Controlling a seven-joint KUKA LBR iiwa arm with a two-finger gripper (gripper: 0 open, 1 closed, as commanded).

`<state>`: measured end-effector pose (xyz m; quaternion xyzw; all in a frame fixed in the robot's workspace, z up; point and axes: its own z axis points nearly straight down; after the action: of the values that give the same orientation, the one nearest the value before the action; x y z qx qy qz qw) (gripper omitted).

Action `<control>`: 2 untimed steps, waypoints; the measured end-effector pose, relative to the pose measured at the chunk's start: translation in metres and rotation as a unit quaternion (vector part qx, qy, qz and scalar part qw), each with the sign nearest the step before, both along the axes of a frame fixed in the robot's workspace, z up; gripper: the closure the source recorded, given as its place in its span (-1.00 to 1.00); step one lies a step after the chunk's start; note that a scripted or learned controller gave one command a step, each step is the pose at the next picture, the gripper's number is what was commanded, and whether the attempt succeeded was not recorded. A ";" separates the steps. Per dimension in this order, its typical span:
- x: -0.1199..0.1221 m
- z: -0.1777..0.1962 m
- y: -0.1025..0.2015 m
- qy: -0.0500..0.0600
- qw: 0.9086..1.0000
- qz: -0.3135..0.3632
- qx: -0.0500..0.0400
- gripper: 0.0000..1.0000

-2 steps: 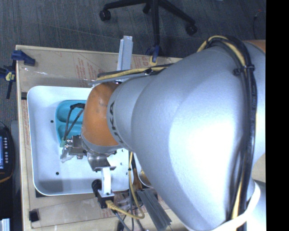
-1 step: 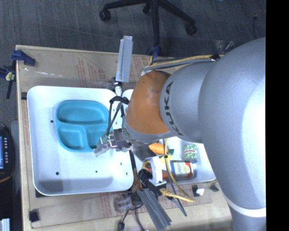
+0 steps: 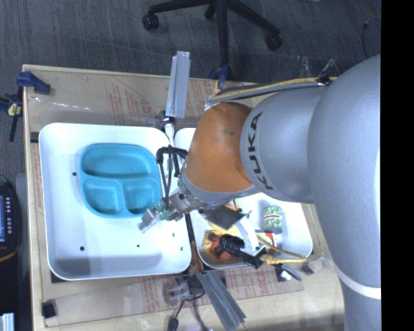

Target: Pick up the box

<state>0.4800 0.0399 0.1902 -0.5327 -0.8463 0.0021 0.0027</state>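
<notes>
Dark carpet lies behind the surface (image 3: 97, 87), with the wheeled base of a chair (image 3: 217, 16) at the top of the view. On the brown board sit two shallow white bins side by side. The left bin (image 3: 65, 252) holds a blue tray (image 3: 119, 178) with three compartments, lying toward the bin's upper half; the rest of that bin's floor is bare white. The right bin (image 3: 301, 242) is mostly covered by the arm (image 3: 278, 155), whose grey body and orange band reach in from the right and fill the middle of the view.

The hand (image 3: 152, 220) hangs at the right edge of the left bin, just below the tray's lower right corner and close to the wall between the two bins. It is small and partly blurred, and whether it is spread or closed cannot be told; nothing can be made out between its tips.

In the right bin, below the arm, lies a clutter of small things: a can (image 3: 273, 218) with a green and white label near the right wall, a dark object (image 3: 229, 245) over something orange, and a few thin yellowish pieces (image 3: 284, 257). No box can be picked out with certainty among them; it may be hidden under the arm.

A grey metal bar (image 3: 177, 84) stands up at the back between the bins, and blue clamps (image 3: 26, 83) grip the surface's left edge.
</notes>
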 end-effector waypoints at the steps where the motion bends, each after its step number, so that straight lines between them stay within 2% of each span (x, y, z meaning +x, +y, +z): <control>1: 0.001 0.009 0.000 0.000 1.000 0.002 -0.001 1.00; 2: 0.020 -0.001 0.079 -0.002 0.998 -0.061 -0.001 1.00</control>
<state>0.5003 0.1188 0.1892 -0.5833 -0.8122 0.0013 0.0007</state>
